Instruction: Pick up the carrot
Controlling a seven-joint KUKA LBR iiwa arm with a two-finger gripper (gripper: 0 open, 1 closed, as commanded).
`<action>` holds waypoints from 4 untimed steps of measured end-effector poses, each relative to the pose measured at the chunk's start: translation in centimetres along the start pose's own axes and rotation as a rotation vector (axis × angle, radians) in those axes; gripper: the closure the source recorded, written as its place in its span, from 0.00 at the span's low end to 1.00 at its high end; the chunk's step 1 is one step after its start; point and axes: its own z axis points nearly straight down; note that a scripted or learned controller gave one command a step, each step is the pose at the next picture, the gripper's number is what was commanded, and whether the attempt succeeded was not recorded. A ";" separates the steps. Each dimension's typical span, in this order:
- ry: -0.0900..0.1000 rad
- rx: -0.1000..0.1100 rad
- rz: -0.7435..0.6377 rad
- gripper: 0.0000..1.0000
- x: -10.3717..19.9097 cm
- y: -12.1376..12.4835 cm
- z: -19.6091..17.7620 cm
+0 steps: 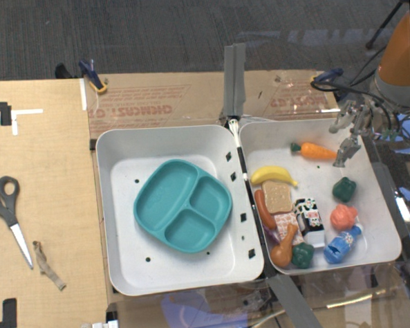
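An orange carrot (314, 152) with a green stub at its left end lies flat near the back of the right bin (381, 184). My gripper (347, 145) hangs at the bin's back right corner, just right of the carrot's tip. Its fingers (343, 157) point down and look spread, with nothing between them. The carrot rests apart from the other toy food.
The right bin also holds a banana (273, 174), bread slice (278, 197), sausage (264, 209), drumstick (283, 246), milk carton (309, 218), green pepper (344, 189), orange fruit (343, 217) and blue bottle (342, 246). A teal divided plate (183, 205) sits in the left bin. Scissors (7, 210) lie on the bench.
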 end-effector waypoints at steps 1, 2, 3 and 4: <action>0.001 0.001 0.444 0.00 -0.1 -0.1 -0.7; 0.004 0.002 0.501 0.00 -0.2 0.0 7.3; 0.004 0.004 0.497 1.00 -0.2 0.1 6.4; 0.004 0.002 0.621 1.00 2.9 1.9 -1.3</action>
